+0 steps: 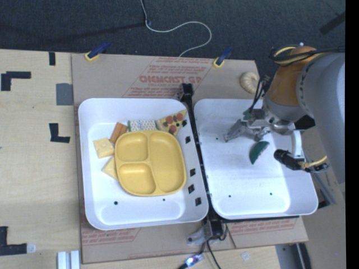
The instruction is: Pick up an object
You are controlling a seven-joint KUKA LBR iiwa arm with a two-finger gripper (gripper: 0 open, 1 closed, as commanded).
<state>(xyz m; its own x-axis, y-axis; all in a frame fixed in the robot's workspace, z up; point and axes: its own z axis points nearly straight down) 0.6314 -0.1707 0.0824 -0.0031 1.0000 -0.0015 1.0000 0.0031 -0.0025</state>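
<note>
In the right bin (252, 198) lies a small dark green leaf-shaped object (258, 151), on the bin floor toward the right side. My gripper (247, 138) hangs over the upper middle of that bin, just up and left of the green object and very close to it. I cannot make out whether the green object touches the gripper or merely lies beside it. The grey arm with its orange band (289, 83) comes in from the right.
The left bin (90, 195) holds a yellow divided plate (150, 162), with a brown block (118, 131), pale yellow pieces (104, 148), a patterned piece (141, 125) and a pizza-like slice (174, 121) along its upper rim. A beige lump (248, 82) lies outside the bins.
</note>
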